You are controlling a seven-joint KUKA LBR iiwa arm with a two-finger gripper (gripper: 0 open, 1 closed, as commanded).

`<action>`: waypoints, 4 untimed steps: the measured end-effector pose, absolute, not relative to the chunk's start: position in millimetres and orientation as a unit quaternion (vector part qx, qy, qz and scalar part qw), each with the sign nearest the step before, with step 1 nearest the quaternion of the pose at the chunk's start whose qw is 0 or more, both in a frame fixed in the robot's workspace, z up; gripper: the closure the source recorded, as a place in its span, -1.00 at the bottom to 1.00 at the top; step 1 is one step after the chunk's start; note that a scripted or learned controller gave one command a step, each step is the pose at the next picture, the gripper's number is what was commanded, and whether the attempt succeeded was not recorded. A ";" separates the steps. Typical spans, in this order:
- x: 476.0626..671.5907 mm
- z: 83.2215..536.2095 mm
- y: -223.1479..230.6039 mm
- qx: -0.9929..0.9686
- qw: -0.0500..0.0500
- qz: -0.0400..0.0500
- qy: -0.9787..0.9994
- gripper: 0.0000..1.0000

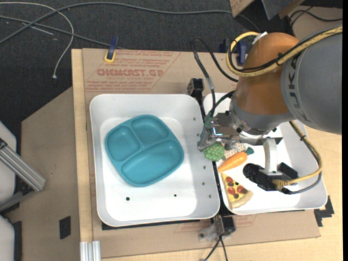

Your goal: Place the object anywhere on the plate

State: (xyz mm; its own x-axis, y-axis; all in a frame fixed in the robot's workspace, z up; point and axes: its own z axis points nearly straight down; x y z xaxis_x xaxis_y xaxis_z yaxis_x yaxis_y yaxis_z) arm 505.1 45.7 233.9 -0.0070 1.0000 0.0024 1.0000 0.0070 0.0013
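Blue plate (143,149) with three compartments sits in the left bin (103,200). Over the divide between the bins, the gripper (209,140) hangs above a green toy (214,152); whether it grips is unclear. Beside it in the right bin (304,201) lie a carrot (235,160) and pizza slice (236,189).

My orange band (266,72) shines glossy. The blue plate (144,149) looks like smooth matt plastic. Both sit above bare brown cardboard (130,72).
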 end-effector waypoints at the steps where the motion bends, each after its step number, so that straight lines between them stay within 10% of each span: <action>1: 512.1 220.9 96.7 -0.705 0.000 0.000 -0.709 1.00; 3: 502.6 218.0 175.0 -0.706 0.002 0.001 -0.708 1.00; 4: 503.1 218.3 173.5 -0.707 0.002 0.001 -0.707 -1.00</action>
